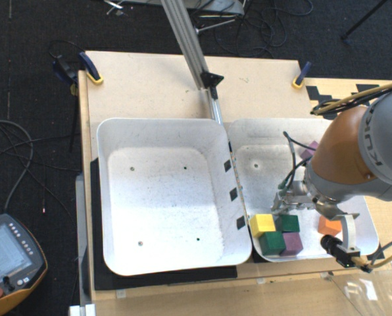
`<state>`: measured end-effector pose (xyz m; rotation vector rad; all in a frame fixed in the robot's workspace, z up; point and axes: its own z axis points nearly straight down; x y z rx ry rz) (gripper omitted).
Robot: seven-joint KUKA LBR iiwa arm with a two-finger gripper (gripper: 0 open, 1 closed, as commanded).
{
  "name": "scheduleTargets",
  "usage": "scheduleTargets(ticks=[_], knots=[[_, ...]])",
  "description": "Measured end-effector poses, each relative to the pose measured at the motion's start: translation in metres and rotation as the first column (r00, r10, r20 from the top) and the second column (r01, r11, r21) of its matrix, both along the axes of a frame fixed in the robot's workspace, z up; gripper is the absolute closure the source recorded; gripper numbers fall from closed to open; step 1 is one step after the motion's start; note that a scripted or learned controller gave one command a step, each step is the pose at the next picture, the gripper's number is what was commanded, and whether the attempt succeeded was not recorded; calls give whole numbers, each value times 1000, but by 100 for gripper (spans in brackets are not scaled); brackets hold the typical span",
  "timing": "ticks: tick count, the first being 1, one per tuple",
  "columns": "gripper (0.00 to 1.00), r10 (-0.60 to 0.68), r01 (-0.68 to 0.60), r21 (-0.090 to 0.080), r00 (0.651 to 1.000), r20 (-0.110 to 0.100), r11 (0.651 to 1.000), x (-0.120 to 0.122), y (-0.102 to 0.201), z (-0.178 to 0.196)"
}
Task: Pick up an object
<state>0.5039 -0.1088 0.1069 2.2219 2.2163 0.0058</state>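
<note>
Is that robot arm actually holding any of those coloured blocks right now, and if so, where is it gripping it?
It cannot be told. The end effector sits low over the small yellow cube and dark green cube in the right white bin, hidden beneath the wrist.

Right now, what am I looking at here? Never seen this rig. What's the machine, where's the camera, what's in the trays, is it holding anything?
It is one robot arm, grey with an orange band above the wrist, reaching in from the right of the picture. The single camera is fixed above the bench and looks down at a slant.

Two shallow white bins sit side by side. The left bin is the wider-looking one. The right bin holds small blocks clustered at its near end: a yellow block, two green blocks, a purple block and an orange block.

The gripper sits low over that cluster, just above the blocks. The wrist hides it, so I cannot say it holds anything.
</note>
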Motion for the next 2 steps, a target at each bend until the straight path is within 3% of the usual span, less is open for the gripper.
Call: scheduleTargets(ticks=[1, 2], knots=[[0, 0, 0, 1, 1000, -1, 1000, 0, 0, -1], [100, 0, 0, 0, 1000, 2, 1000, 1, 0, 10]])
